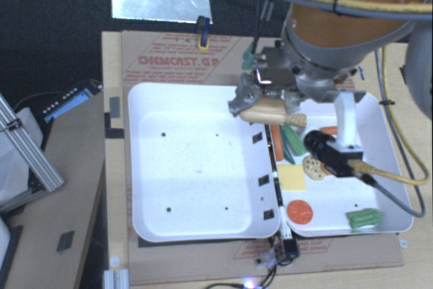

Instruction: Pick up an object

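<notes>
While the grey arm (352, 3) with its orange band reaches in from the upper right of the frame, the gripper (260, 105) is seen just above the centre, over the seam where the 2 white bins meet. A tan, wooden-looking oblong object (274, 116) is seen directly under the gripper, lying roughly level and touching the metal parts above it; whether it is actually pinched between the fingers cannot be told, because the wrist hardware covers them. The state of the jaws therefore cannot be told.

The left bin (196, 166) is seen at the centre left of the frame, its floor marked by a few small dark dots. In the right bin (385, 145), several small things are gathered near its left wall: a green strip (293, 142) and an orange strip (278, 143) lie side by side just below the tan object, a yellow square (292, 178) lies below them, a round spotted biscuit-like piece (312, 166) sits just to its right, and an orange disc (300, 212) lies lower down. A green lump (364, 218) is seen near the lower right corner of that bin. A black cylinder on a white bracket (335, 152) hangs beside the biscuit-like piece.
</notes>
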You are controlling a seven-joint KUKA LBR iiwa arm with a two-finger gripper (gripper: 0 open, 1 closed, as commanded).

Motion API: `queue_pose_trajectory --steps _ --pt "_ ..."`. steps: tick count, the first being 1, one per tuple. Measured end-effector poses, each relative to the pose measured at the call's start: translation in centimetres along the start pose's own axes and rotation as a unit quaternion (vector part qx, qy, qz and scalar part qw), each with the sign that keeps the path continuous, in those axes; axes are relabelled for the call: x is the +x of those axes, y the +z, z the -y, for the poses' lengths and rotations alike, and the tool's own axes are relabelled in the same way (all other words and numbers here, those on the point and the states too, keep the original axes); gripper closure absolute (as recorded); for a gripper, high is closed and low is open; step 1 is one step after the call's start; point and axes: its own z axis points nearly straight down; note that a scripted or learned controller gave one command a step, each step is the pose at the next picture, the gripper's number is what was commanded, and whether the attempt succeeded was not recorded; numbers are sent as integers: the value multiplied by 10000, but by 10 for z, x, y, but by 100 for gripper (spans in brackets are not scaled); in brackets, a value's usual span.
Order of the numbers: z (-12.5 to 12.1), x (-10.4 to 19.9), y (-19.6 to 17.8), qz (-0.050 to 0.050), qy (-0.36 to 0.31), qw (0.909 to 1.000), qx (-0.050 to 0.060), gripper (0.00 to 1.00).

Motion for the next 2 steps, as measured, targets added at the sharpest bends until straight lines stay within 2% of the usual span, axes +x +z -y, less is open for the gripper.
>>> queue_pose_trajectory --steps 1,2 --pt "0 16 -28 -2 -1 10000 -15 100" --pt "1 49 76 19 -6 10000 50 100"
